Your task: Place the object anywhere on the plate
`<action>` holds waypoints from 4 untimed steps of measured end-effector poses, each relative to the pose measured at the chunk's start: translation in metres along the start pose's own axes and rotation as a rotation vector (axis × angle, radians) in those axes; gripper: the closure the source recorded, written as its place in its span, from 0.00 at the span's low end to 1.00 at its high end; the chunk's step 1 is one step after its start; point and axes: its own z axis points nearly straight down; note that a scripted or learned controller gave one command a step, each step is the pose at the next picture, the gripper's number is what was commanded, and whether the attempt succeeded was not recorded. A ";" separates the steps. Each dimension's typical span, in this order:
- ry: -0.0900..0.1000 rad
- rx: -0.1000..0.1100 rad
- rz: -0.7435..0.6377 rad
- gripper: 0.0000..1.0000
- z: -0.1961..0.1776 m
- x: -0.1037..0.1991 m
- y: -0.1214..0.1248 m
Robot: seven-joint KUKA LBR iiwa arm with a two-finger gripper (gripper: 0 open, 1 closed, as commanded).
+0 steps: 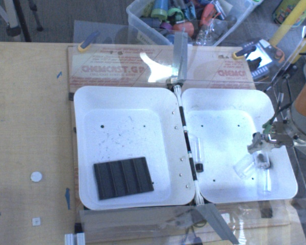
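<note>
The plate point(123, 177) is a dark grey ribbed rectangle lying flat in the near-left part of the left bin point(86, 103). In the right bin point(229, 98), a clear plastic object point(243, 167) lies on the floor toward the near right. My gripper point(259, 154) hangs low over that bin, just right of and above the clear object, seemingly touching its edge. The object's transparency blurs where it ends. A thin clear tube with a dark end point(198, 156) lies along the right bin's left wall.
A raised seam point(186, 137) divides the two bins. Behind them lies a cardboard sheet point(112, 65), and further back stands a clear tub of colourful toys point(194, 9). Bare wooden bench point(25, 111) stretches left, with a small white disc point(36, 176).
</note>
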 end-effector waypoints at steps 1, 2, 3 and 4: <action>-0.001 0.000 -0.144 1.00 -0.023 0.061 0.070; 0.002 0.005 -0.390 1.00 0.024 0.124 0.070; 0.000 0.000 -0.436 1.00 0.021 0.184 0.073; 0.002 0.005 -0.537 1.00 0.024 0.241 0.051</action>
